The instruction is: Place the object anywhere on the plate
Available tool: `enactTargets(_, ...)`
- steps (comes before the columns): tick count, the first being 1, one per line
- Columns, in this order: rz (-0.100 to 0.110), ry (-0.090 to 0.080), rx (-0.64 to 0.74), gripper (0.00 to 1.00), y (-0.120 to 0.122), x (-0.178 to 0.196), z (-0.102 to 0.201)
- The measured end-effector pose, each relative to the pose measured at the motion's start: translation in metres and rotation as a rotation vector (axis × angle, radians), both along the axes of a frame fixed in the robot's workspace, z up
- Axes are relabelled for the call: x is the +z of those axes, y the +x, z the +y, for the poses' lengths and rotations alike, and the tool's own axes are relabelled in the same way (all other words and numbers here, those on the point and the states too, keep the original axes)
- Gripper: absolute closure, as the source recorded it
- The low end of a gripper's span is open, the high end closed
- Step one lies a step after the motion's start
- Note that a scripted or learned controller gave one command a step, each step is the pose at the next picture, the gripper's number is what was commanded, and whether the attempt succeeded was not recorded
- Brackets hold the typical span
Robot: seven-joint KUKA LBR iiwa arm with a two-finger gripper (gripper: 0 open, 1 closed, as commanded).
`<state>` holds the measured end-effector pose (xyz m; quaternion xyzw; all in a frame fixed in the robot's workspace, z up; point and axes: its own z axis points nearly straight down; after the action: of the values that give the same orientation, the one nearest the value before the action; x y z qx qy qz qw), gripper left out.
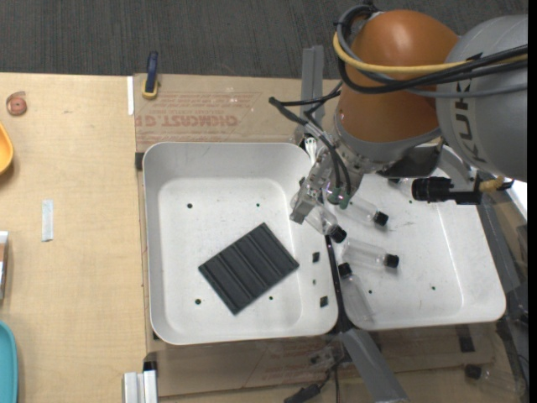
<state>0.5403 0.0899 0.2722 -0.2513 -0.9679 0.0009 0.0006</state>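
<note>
Centre of frame, slightly right: tool (312,201), metallic, tilted, hanging over the seam where the two bins meet, at the upper right corner of the left bin (155,225). Whether wide, narrow or holding anything: cannot tell, the tip lying against white plastic and loose wiring. Nothing seen held.

Just below and right of the tool, along the seam: two small black caps (337,234), one above the other, the clear bodies too faint to make out.

Right of the tool, on the floor of the right bin (470,275): upper tube (367,215), clear with a black cap at its right end, lying flat; lower tube (371,258), same kind, lying flat nearer the bottom of the frame, apart from the first.

Lower left of the tool, in the left bin: plate (249,267), a dark ribbed rectangle lying flat and turned at a slant, bare on top, well apart from both tubes. Near the left bin's right wall: small black bits (323,300).

Above the tool: arm (495,82), grey, entering from the upper right, with orange band (394,65) as a large rounded shell and a yellow cable (403,67) looped across it.

Beneath both bins: desk (67,183), tan. Upper middle: printed cardboard sheet (210,112) with a blue clamp (152,74) at its left corner. Far left edge: an orange item (4,154), cut off by the frame.
</note>
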Motion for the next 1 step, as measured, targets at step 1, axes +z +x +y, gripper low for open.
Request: enactTargets(1,0.001,0.0,0.053,1.0,-0.051,-0.049,0.0456)
